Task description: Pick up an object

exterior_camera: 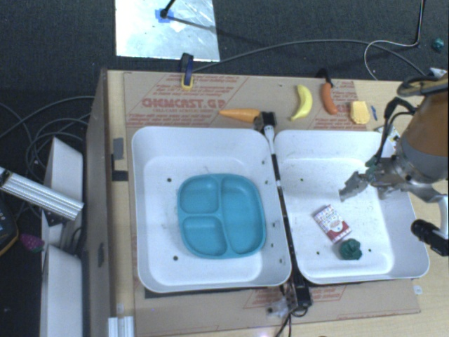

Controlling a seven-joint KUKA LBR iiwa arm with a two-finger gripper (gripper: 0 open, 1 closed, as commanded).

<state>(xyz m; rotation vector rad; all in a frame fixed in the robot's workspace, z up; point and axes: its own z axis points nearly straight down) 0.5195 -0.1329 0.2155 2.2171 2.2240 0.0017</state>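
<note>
Over the right bin (403, 188), the gripper (353, 187) hovered, grip unreadable; red carton (331, 223) and green lump (350, 249) lay unpicked.

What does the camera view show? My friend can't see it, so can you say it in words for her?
A grey robot gripper hangs over the right white bin, above a small red-and-white box and a dark green lump. The left bin holds a blue divided plate. Behind the bins lie a toy carrot, banana, sausage and cheese wedge.

Small red-white packet (331, 223) — flat, right bin — beside green lump (350, 249), perhaps broccoli.
</note>
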